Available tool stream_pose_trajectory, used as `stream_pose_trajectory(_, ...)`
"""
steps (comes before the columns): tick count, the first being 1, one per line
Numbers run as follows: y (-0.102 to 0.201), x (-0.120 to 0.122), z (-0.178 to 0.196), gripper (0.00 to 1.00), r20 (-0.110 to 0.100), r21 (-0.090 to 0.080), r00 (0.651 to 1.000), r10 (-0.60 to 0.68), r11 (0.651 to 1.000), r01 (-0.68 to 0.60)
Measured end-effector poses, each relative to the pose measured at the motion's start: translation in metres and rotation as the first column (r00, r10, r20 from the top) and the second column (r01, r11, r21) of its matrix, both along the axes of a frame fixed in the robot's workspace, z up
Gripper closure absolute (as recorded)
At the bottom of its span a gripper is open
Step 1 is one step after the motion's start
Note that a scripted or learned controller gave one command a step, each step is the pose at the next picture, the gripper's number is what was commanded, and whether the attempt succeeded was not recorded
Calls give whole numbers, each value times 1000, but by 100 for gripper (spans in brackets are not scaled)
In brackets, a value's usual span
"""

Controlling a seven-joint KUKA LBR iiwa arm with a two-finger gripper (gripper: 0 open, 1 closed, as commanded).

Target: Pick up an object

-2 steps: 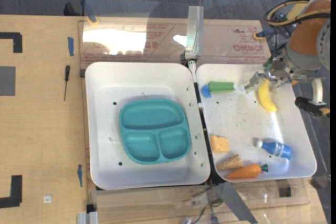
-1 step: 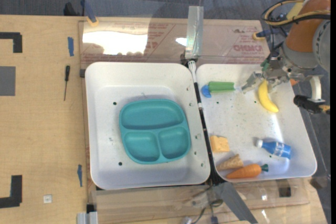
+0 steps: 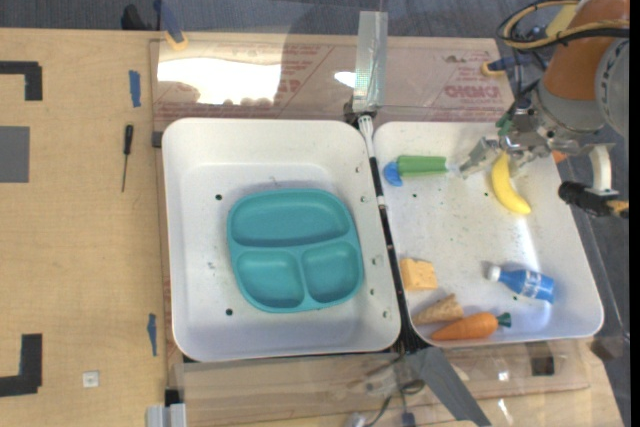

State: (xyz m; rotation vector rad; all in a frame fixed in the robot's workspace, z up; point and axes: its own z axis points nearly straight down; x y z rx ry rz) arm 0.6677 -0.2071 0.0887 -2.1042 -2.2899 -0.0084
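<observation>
In the right bin (image 3: 575, 245) lies a yellow banana (image 3: 512, 192), near the far right corner. My gripper (image 3: 501, 152) hangs over the banana's upper end, its fingers spread open and nothing lifted between them. Also in this bin are a green stick with a blue tip (image 3: 420, 165), a yellow sponge piece (image 3: 419, 273), a tan wedge (image 3: 438, 308), an orange carrot (image 3: 470, 326) and a small blue and white bottle (image 3: 525, 283).
The left bin (image 3: 190, 165) holds a teal divided plate (image 3: 295, 248). A raised divider (image 3: 380, 215) separates the bins. The arm's orange band (image 3: 585, 45) and cables stand over the right bin's far right corner. A clear panel (image 3: 260, 65) rises behind the bins.
</observation>
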Motion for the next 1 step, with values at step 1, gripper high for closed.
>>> stream_pose_trajectory(1,-4,4,12,100,25,-20,1000,3,1000,-3)
